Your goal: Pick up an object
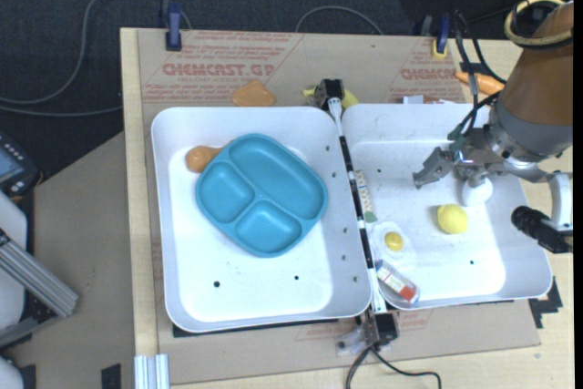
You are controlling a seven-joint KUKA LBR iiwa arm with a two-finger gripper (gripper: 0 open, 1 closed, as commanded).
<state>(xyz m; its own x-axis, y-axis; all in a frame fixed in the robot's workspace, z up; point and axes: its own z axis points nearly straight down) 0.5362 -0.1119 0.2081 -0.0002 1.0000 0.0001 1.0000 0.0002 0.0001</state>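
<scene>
1. The arm reaches in from the right over the right bin; its orange band sits above a grey wrist, and the gripper hangs low over the bin's upper middle.
2. The fingers are spread apart: one dark finger angles out to the left, the other, pale-tipped, points down toward a yellow ball; nothing sits between them.
3. The yellow ball, lemon-like in colour, lies on the right bin's floor just below the gripper, near it but apart from the fingers as far as the view shows.
4. Toward the right bin's lower left lie a small clear packet with a yellow centre and, below it, a clear wrapper with a red piece inside; both rest close to the divider between the bins.
5. The left bin holds a blue sectioned plate with three compartments, lying flat; an orange rounded object touches the plate's upper left rim, partly hidden by it.
6. On the bench behind the left bin lies a flat orange piece; a blue clamp grips the bench's far edge at the left.
</scene>
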